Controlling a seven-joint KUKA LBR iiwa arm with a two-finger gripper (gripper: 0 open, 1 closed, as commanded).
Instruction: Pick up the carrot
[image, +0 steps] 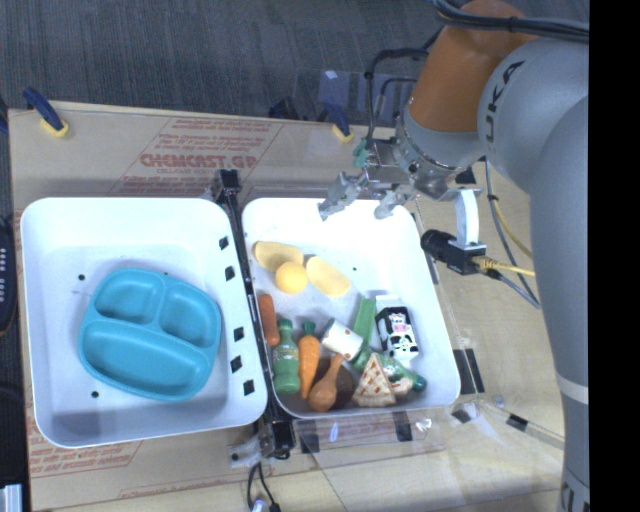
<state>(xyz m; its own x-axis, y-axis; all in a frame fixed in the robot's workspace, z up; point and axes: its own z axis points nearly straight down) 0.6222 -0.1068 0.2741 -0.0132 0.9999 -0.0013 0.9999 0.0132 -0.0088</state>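
Nearest the camera, at the front of the right bin: a crowded heap of toy food. Lying in it, the carrot, orange, pointing roughly front to back, wedged between a green bottle on its left and a brown piece on its right. Just beside these, a waffle-patterned wedge and a small black-and-white carton. Along the bin's left wall, a slim orange-red sausage-like piece.

Farther back in the same bin, a cluster of pale yellow pieces, well apart from the carrot.

In the left bin, a blue divided tray.

At the far rim of the right bin, hanging above its back wall: the gripper, fingers spread apart, nothing between them. Carrot well apart from it, toward the front of the bin and a little to the left of the claw as seen from the camera, with the yellow pieces lying between.

Above the wrist, the orange band, then the grey arm running off to the right.
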